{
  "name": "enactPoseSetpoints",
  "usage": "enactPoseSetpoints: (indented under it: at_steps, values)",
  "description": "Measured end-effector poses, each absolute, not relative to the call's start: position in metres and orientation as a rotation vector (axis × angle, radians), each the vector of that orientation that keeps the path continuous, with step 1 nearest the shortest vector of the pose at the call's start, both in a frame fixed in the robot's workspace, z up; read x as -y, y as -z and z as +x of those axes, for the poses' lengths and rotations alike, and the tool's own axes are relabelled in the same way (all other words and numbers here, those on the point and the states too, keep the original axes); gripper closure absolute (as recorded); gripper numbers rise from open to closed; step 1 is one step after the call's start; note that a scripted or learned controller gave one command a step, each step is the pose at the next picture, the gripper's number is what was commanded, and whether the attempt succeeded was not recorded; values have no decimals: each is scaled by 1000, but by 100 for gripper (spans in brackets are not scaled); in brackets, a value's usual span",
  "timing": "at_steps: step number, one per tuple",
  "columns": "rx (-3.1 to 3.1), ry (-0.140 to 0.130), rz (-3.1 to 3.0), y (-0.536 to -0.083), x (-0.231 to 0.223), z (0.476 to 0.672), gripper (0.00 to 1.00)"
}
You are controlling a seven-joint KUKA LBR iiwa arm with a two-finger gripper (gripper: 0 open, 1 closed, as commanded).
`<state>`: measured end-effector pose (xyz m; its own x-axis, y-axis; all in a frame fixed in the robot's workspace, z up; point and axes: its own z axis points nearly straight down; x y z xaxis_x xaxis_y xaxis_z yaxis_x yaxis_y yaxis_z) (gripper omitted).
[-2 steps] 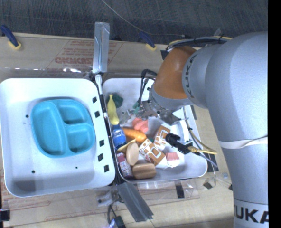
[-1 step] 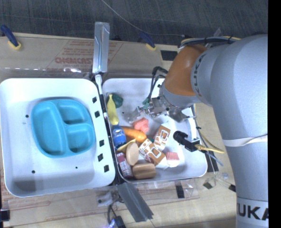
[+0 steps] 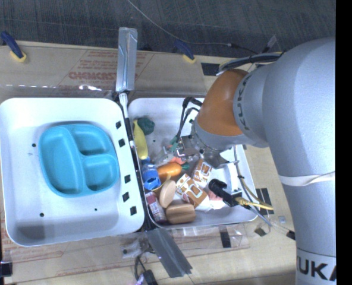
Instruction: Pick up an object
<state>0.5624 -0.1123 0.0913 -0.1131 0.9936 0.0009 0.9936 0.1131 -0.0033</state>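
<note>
The arm (image 3: 283,117) reaches in from the right and bends down over the right bin (image 3: 164,104), its orange band above the clutter there. The gripper (image 3: 184,151) sits low among the items, near the bin's middle. Whether it is wide or narrow can't be told, as the wrist hides it from above, and nothing can be seen held in it.

Closest item is an orange piece (image 3: 169,171), just below and a bit left of the gripper. Its long axis runs approx. left-right, with the right end tipped slightly up toward the gripper. Contact between the two can't be made out.

Other items in the right bin:
- A yellow banana-shaped item (image 3: 140,141) lies along the left wall, long axis running top to bottom, with a green item (image 3: 146,125) at its upper end.
- A blue item (image 3: 150,179) sits just left of the orange piece.
- A tan oval (image 3: 167,193) lies below it, tilted.
- A brown loaf-shaped item (image 3: 181,213) lies at the near edge, lengthwise left-right.
- A brown-and-white patterned packet (image 3: 194,186) is below and right of the gripper.

The left bin (image 3: 12,159) holds a blue compartment tray (image 3: 75,159) — well apart from the gripper.
</note>
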Motion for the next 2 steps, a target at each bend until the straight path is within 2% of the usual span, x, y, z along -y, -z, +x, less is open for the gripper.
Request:
enactPoseSetpoints:
  at_steps: [1, 2]
  values:
    - [2346, -5, -2086, -101, 113, 563, 100]
    - [2579, 0, -1795, -108, 141, 591, 100]
